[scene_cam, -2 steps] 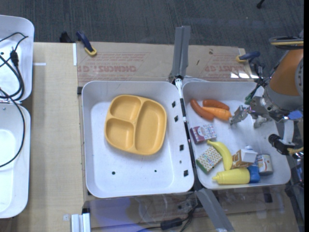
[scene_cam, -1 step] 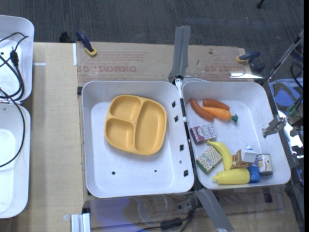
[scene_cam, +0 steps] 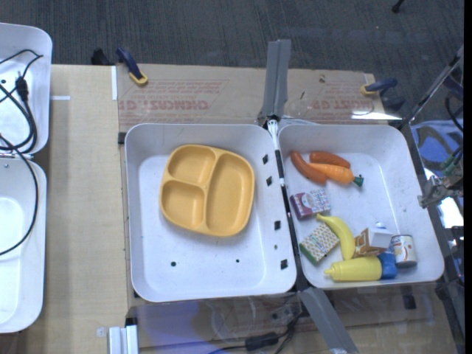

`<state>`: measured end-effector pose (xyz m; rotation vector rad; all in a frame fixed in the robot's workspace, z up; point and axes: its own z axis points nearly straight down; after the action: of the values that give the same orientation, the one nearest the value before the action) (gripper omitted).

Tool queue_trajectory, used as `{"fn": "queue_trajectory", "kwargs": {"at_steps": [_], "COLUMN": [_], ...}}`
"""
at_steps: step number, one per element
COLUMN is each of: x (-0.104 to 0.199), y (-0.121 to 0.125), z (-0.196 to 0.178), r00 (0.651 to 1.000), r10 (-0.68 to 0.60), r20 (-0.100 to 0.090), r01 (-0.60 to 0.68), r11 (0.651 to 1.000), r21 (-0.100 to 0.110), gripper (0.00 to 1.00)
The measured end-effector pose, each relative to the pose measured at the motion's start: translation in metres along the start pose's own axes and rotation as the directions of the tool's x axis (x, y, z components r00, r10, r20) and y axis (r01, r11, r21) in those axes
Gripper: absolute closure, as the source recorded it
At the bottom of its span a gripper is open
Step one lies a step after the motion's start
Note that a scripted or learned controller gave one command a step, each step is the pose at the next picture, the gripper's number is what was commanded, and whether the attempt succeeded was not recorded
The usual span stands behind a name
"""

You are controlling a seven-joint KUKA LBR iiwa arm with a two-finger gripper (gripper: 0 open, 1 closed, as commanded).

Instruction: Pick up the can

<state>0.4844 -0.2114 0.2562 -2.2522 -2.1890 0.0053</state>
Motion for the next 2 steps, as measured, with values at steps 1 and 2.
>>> {"fn": "queue_trajectory", "kwargs": {"at_steps": [1,2], "x": [-0.0007,-0.0007], "y": [-0.0059,-0.0059], "z": [-0.0086,-0.0086], "r00": [0.985,0.985], "r10": [-0.174,-0.174], "r20": [0.000,0.000], "r01": [0.174,0.174], "r11": [0.985,0.985], "r21": [-0.002,-0.003], "gripper": [1.00,0.00]}}
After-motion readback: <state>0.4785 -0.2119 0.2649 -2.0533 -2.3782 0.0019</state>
